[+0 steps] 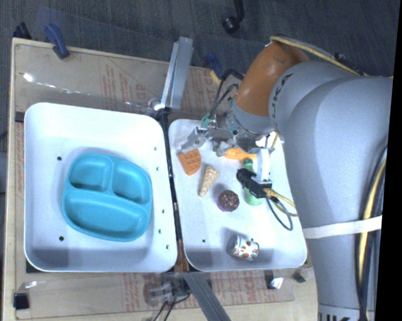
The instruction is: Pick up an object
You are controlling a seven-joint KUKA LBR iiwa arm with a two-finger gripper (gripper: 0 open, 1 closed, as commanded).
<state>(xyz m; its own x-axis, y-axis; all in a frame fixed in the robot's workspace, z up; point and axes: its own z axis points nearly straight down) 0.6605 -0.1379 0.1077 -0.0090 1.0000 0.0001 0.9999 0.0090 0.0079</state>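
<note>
You've got the gripper (213, 138) low at the far end of the right bin (287, 250); can't tell what state it's in. Nearest target: the orange waffle piece (190, 161), just beside it toward the near side. Risk: the cone (208, 180) sits close by, so a descent could nudge either one or clip the bin wall.

Count:
- two bins
- one blue tray (108, 196) in the left bin (45, 120)
- one waffle, one cone, one chocolate donut (228, 200), one patterned ball (245, 248)

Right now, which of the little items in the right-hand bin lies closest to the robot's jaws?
The orange waffle-like piece, just below-left of the gripper at the bin's top. The cone, dark round piece and painted ball lie farther down.
</note>
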